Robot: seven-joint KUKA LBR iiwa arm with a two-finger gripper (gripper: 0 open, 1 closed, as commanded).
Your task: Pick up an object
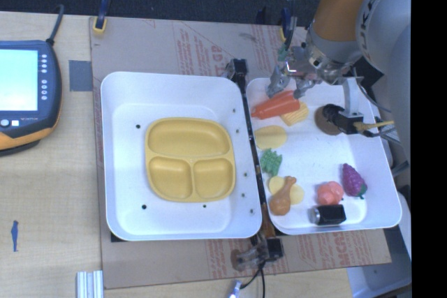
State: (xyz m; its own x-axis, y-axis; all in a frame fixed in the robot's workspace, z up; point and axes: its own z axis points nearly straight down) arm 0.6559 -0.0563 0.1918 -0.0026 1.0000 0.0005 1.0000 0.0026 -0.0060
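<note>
My gripper hangs over the back left corner of the right bin, its two fingers spread open. Just below the fingertips lies an orange carrot, stretched left to right, with nothing gripped between the fingers. A yellow ridged corn piece rests against the carrot's right end. A pale yellow lump sits just in front of the carrot.
The right bin also holds green broccoli, a drumstick, a red-orange fruit, a purple fruit, a black can and a brown round piece. A yellow divided tray lies in the left bin. A pendant sits far left.
</note>
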